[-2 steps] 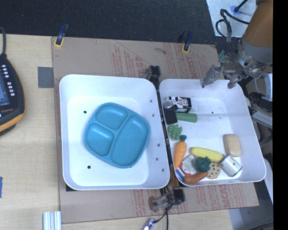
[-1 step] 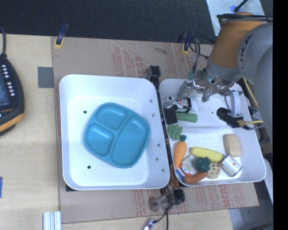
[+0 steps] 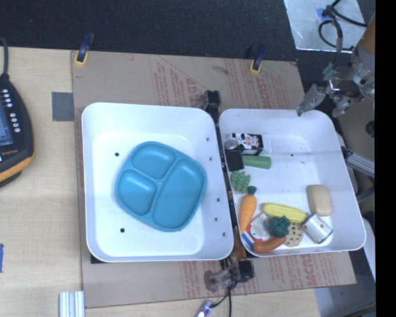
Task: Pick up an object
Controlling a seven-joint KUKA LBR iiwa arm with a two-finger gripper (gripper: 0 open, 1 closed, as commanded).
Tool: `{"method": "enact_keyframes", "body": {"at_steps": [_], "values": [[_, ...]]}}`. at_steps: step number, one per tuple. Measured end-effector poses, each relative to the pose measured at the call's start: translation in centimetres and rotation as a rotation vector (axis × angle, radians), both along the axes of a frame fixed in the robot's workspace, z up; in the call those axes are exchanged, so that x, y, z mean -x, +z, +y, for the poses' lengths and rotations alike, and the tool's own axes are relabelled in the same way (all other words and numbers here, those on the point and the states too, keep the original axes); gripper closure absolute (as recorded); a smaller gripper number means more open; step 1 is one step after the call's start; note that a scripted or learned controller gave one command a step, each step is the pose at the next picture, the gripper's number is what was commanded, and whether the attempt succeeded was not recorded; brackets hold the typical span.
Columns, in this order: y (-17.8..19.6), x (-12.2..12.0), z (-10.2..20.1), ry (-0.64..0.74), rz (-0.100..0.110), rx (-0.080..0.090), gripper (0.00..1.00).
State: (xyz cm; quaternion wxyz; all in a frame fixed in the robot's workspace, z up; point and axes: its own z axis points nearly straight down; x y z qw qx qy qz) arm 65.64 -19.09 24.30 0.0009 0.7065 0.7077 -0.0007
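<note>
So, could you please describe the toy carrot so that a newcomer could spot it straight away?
Look in the right-hand shallow white bin, along its left wall near the front. The orange plastic toy carrot lies there lengthwise, its green leafy top pointing away from the front. Beside it, the yellow toy corn cob is paler and lies crosswise.

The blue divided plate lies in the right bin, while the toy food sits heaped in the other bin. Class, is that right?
Not quite. The camera view shows the blue divided plate lying in the left bin, not the right one. The toy food, such as the carrot and the corn, is heaped in the right bin.
</note>
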Motion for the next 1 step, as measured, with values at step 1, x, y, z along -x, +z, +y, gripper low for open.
{"method": "enact_keyframes", "body": {"at_steps": [1], "values": [[-8.05, 1.35, 8.43, 0.004, 0.006, -0.002, 0.00]]}}
